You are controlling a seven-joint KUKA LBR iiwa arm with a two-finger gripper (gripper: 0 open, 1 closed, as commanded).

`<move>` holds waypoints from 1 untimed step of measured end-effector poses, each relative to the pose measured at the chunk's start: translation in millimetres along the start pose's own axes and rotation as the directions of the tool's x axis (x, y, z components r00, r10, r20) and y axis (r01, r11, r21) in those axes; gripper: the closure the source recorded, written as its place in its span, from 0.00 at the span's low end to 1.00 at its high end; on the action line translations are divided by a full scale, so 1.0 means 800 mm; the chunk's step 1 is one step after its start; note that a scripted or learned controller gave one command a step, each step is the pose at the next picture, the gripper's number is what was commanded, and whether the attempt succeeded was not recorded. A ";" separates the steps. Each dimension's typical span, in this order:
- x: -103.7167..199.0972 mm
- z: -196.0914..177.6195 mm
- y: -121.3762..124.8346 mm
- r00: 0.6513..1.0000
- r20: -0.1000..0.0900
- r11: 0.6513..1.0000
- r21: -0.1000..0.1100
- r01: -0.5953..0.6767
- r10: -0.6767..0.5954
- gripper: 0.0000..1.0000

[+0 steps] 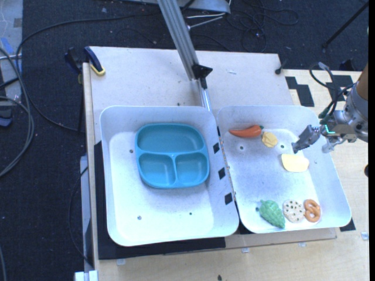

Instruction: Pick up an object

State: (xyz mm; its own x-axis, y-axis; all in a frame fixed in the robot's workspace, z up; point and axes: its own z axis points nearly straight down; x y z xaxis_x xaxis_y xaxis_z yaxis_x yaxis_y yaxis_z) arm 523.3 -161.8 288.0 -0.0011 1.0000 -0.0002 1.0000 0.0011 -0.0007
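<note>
A: Where do we see the dark two-finger end effector [312, 138]?

B: Over the right shallow white plastic bin [328, 174], reaching in from the right. Its fingers look spread, with nothing between them.

A: And the nearest thing?

B: The pale yellow, flattish cheese-like piece [295, 163] lies in that bin, just below and a little left of the end effector, apart from it, its long axis roughly left to right.

A: What else do we find in that bin?

B: An orange toy carrot [246, 132] near the far rim, lying left to right with its green tip rightward; beside it a small yellow lump [269, 139]. Along the near rim: a green leafy toy [272, 212], a speckled round cookie [293, 211], an orange pretzel [312, 210].

A: And the left white bin [117, 215]?

B: It holds a blue divided plastic tray [173, 155].
</note>
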 end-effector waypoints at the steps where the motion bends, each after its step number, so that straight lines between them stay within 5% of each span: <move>1: 0.000 0.000 0.000 1.000 0.000 1.000 0.000 0.000 0.000 0.00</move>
State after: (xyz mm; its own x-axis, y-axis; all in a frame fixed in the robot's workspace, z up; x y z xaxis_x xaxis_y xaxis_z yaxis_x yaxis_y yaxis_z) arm 523.4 -161.8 288.2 -0.0012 1.0000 -0.0003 1.0000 0.0012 -0.0002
